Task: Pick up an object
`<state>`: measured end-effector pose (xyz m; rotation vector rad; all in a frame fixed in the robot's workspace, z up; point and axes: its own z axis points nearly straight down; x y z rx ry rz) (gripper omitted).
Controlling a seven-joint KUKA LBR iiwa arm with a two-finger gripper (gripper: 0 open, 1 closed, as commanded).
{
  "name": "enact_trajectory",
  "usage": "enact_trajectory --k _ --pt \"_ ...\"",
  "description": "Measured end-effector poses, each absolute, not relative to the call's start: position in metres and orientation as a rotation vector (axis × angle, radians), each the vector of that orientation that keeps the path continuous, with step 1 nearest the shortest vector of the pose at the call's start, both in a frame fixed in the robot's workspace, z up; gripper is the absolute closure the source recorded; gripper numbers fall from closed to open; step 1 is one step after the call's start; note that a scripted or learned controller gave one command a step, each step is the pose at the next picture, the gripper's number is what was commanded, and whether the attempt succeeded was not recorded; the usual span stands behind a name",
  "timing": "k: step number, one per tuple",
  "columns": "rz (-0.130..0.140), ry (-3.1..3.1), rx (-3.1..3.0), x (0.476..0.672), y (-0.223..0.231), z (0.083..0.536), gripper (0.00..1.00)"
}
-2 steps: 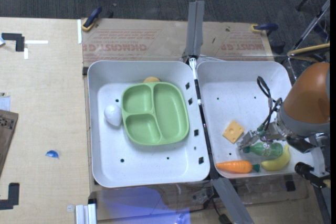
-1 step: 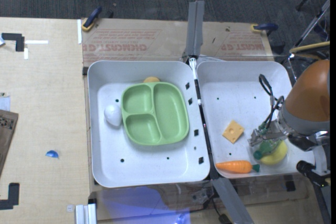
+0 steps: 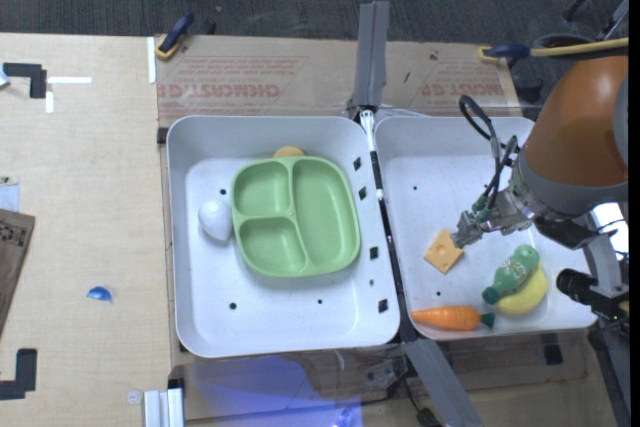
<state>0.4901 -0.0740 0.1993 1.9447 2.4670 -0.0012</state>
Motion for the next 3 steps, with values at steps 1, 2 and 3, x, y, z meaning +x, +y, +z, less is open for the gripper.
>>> enact_trajectory --k 1,2,3 --pt "-0.001 2.466 1.945 0.490 -0.074 0.199 0.00" --pt "-0.002 2.623 1.734 0.502 -0.118 0.114 0.00" --pt "-0.002 2.439 1.982 0.547 -0.104 0.091 0.00"
